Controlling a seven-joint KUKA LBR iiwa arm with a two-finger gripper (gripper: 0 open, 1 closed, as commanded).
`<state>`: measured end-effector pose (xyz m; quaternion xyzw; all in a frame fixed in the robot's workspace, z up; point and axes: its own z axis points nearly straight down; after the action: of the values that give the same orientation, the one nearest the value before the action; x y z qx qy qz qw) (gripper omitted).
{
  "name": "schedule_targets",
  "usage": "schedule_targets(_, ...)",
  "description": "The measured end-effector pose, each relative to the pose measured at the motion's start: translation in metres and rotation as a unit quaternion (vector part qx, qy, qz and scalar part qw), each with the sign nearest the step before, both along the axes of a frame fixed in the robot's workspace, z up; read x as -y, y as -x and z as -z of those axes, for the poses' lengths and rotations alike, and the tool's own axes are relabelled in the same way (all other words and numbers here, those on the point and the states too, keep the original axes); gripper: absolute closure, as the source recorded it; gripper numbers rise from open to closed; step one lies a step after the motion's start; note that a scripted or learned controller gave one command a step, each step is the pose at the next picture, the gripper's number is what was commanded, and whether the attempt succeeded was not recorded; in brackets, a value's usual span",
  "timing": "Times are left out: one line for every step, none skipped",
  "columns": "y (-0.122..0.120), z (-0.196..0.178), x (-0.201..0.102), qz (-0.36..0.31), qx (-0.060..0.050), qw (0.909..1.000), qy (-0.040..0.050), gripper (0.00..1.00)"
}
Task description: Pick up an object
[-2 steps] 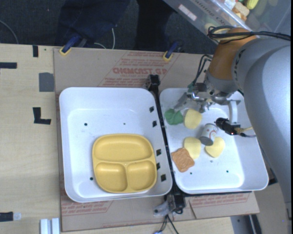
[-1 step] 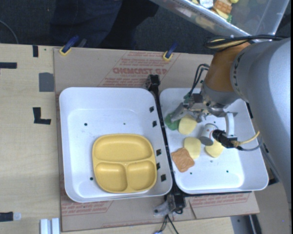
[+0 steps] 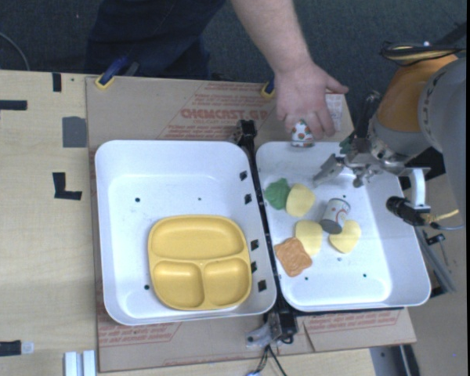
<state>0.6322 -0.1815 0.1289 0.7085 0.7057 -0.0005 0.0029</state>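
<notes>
The right bin holds a green piece, three pale yellow pieces, an orange waffle-like piece and a small grey can lying among them. My gripper hangs over the bin's upper right part, just above the can. Its fingers are spread open and nothing sits between them.
A person's hand reaches in from the top and holds a small red-and-white thing at the right bin's far edge, close to my gripper. A yellow divided tray lies in the left bin.
</notes>
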Motion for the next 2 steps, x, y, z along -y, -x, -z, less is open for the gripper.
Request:
schedule_targets(0.05, 0.045, 0.009, -0.001, -0.001, 1.0, -0.0019, 0.0)
schedule_targets(0.075, 0.043, -0.002, -0.002, -0.001, 1.0, -0.0017, 0.0)
